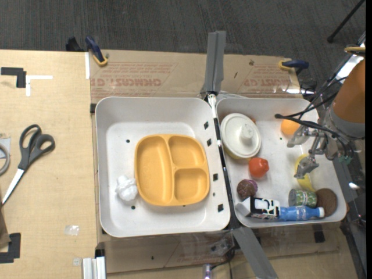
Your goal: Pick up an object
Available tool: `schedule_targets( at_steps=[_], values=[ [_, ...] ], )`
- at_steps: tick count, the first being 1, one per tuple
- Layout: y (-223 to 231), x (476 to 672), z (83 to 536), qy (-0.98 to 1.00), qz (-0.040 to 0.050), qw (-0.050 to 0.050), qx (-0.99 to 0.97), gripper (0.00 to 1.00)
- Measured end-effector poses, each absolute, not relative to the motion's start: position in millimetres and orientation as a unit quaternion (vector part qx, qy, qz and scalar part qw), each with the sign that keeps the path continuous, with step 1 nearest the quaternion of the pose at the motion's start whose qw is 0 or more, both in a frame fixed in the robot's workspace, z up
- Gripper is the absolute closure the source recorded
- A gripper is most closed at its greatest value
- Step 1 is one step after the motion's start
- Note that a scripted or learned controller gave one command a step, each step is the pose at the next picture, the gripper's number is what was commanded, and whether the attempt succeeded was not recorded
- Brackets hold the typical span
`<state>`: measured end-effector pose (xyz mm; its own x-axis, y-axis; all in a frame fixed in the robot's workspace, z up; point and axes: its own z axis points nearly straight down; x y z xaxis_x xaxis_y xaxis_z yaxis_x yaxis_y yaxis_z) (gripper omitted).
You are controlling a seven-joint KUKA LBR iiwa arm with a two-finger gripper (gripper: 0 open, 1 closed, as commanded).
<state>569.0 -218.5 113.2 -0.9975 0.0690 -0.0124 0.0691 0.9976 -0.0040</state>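
Observation:
The right bin holds several objects: a white round lidded bowl, an orange ball, a red tomato-like piece, a dark reddish fruit, a yellow piece, a green can, a brown ball, a blue bottle and a black-and-white box. My gripper hangs over the bin's right side, between the orange ball and the yellow piece. Its fingers stand apart, open, with nothing between them.
The left bin holds a yellow divided plate and a crumpled white lump. Scissors lie on the bench at the far left. Blue clamps sit on the cardboard behind the bins.

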Motion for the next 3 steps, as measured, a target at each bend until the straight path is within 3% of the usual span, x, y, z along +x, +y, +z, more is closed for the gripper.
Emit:
schedule_targets(
  at_steps=[1,2,3],
  values=[
    [-221.4,563.5,92.9,0.996,0.0001,0.002,0.086,0.00],
    [-220.9,565.4,103.4,0.996,-0.0009,0.004,0.084,1.00],
    [-220.6,565.3,103.2,0.996,-0.0009,0.004,0.084,0.00]
  ],
)
